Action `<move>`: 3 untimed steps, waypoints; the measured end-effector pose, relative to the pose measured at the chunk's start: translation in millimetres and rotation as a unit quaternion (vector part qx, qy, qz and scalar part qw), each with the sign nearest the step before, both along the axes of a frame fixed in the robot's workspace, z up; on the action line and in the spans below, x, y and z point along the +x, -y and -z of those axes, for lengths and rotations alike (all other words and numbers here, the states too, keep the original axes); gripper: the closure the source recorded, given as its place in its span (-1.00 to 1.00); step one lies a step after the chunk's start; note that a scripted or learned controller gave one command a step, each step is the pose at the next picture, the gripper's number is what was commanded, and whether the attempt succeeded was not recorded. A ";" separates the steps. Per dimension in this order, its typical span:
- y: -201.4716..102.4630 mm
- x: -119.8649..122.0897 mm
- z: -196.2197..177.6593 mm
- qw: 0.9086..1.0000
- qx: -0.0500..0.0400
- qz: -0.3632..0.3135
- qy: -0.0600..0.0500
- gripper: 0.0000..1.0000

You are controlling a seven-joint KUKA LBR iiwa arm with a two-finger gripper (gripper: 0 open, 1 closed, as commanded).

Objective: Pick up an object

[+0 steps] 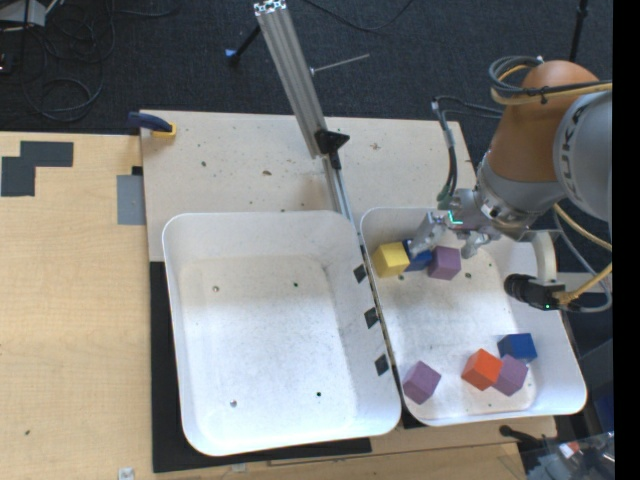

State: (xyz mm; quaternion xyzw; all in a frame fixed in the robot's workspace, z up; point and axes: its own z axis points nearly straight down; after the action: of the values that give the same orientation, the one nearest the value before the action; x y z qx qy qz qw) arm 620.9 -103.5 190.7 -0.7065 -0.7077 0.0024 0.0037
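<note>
- My jaws [436, 240] are low in the right bin [570, 393], at its far end, in among three blocks clustered there — a yellow cube [390, 259], a dark blue block [420, 261] and a purple cube [445, 263].
- I cannot tell how wide my jaws stand, or whether anything sits between them; the wrist and its fittings crowd that spot, and the blue block is half hidden behind its neighbours.
- So I judge the pick as not yet proven: every block I can see looks to be resting on the bin floor, none raised clear of it. Closing on one and lifting it is what remains.
- Other candidates lie at the near end of the same bin: a purple cube near the divider [421, 381], an orange cube [482, 369], another purple cube [511, 375] touching it, and a blue cube [518, 346] just behind.
- The left bin [180, 268] shows only dark specks on its white floor.
- Both bins sit on a pale, speckled board on the bench [70, 308], whose wood-toned top carries grey patches to the left.
- A slanted aluminium rail [295, 68] rises from between the bins; beyond is dark carpet with loose cables [60, 38].
</note>
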 end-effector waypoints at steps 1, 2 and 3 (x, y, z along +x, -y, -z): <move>0.6 1.0 -2.7 1.000 0.000 0.001 0.003 -1.00; 0.7 -4.8 42.0 1.000 -0.001 0.001 0.000 -1.00; -0.3 -6.6 96.4 1.000 0.000 0.002 0.000 -1.00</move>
State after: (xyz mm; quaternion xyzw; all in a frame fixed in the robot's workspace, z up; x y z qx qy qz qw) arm 614.4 -103.1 94.2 -0.7080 -0.7062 0.0028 0.0037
